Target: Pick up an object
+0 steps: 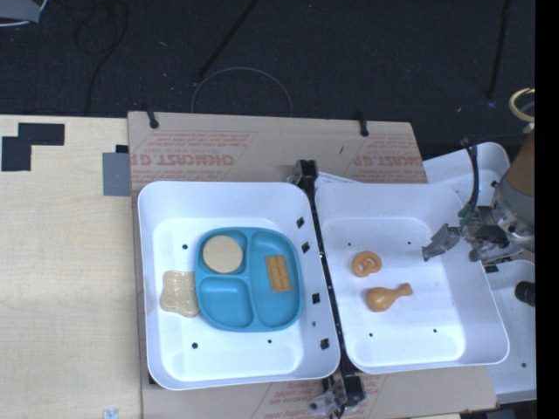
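Observation:
In the right bin (437, 339) lie two orange pieces: a pretzel-shaped one (367, 264) and, just below it, a drumstick-shaped one (388, 297). My gripper (462, 244) hovers over the bin's right side, well to the right of both pieces and slightly above them in the view. Its fingers (438, 243) stand spread apart and open, with only white bin floor between them. The arm enters from the right edge, and its wrist hides part of the bin's right wall.
The left bin (166, 356) holds a blue divided tray (249, 308) carrying a round tan biscuit (221, 253) and a rectangular cracker (278, 273). A pale toast-like piece (179, 292) lies against the tray's left side. A black divider rail (316, 260) runs between the bins.

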